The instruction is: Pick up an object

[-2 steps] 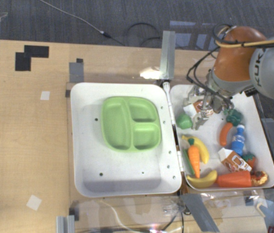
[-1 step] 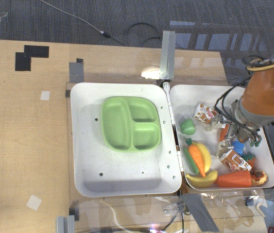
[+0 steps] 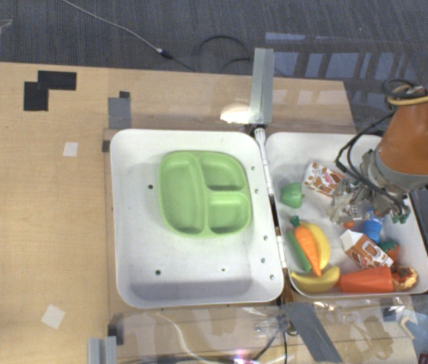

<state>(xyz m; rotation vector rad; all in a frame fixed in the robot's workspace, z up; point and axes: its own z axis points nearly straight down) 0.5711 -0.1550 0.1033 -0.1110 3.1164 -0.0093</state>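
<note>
Holding a green tray [image 3: 202, 192], the left bin [image 3: 134, 279]; pincer [image 3: 366, 207] state unclear.

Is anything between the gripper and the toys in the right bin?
Nothing visible. The gripper hangs low in the right bin, directly over the pile beside a small carton and a blue toy, with no lid or barrier between them.

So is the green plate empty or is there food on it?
Empty. The green plate lies flat in the left bin, all three compartments bare. The toy food sits in the right bin.
</note>
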